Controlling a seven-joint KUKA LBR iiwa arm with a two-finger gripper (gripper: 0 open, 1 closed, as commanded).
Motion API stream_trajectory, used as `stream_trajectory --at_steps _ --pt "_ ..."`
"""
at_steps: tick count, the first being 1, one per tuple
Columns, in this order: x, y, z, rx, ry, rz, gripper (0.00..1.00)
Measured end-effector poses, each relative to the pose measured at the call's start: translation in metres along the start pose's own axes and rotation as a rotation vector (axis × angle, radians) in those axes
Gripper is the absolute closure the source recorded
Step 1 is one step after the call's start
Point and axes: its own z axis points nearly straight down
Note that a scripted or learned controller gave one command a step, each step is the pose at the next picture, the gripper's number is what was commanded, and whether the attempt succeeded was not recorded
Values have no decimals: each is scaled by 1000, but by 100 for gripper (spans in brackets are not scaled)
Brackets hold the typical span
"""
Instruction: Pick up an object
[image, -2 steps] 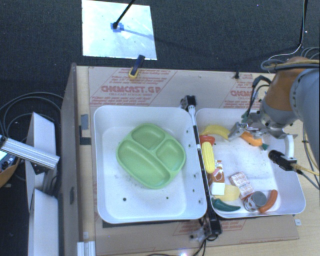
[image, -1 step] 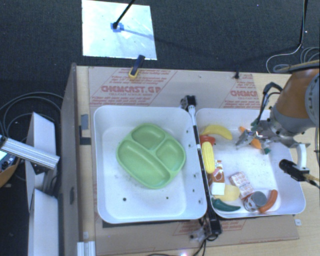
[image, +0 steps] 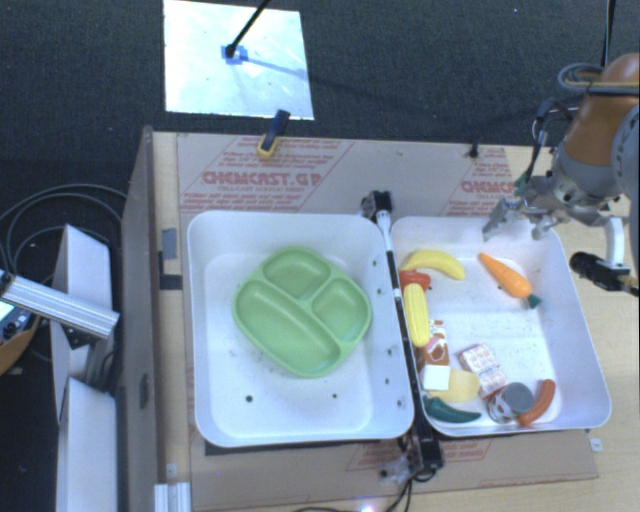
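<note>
In the right-hand bin (image: 575, 330) I see the loose toy food: a banana (image: 434, 262) near the top left, a carrot (image: 506, 276) to its right and nearest the claw, a corn cob (image: 415, 312) lying along the divider, a small red piece (image: 414, 281) just above it, and a crowded cluster at the bottom with a snack packet (image: 481, 362), a yellow wedge (image: 458, 384), a green pepper (image: 452, 410), a grey disc (image: 517, 399) and a sausage (image: 540, 400) touching or almost touching. The claw (image: 521, 215) hovers over the bin's upper right rim, its two fingers spread apart with nothing between them; the carrot lies below it with open white floor around, while the bottom cluster is packed tightly. The left bin (image: 215, 400) holds a green divided plate (image: 301, 310), well apart from the food. Both bins rest on a cardboard-covered surface (image: 300, 170); a yellow-and-black clip (image: 271, 135) lies on its far edge. Beyond is dark carpet (image: 80, 80) with a pale sheet (image: 238, 60), and cables (image: 40, 230) curl at the left.
</note>
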Motion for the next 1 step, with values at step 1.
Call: stream_trajectory --at_steps 1 --pt "0 -27 39 14 5 5 0"
